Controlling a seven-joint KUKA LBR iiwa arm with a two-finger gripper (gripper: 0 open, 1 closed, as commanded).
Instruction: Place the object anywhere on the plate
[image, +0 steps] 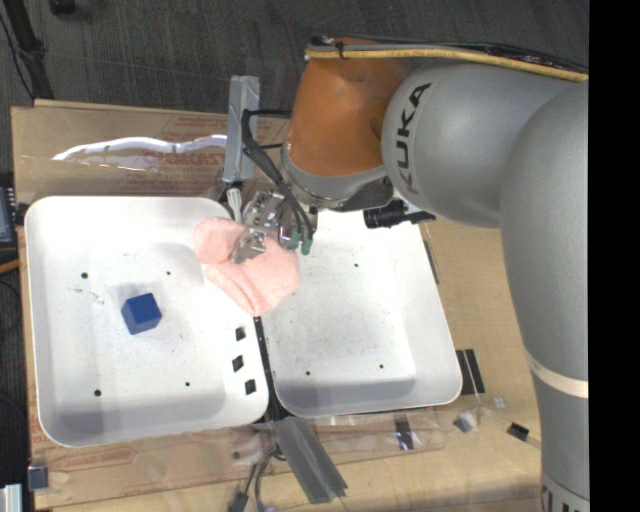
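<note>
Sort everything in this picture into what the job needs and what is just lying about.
Job:
- pale pink crumpled cloth, draped over the edge between the two bins
- pincer, right over the cloth
- no plate is visible

Lying about:
- small blue cube in the left shallow white bin
- right shallow white bin

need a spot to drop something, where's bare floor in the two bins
Right bin: its floor is bare below the gripper. Left bin: bare around the blue cube. Crowded at the shared rim, where the pink cloth drapes under the gripper.
</note>
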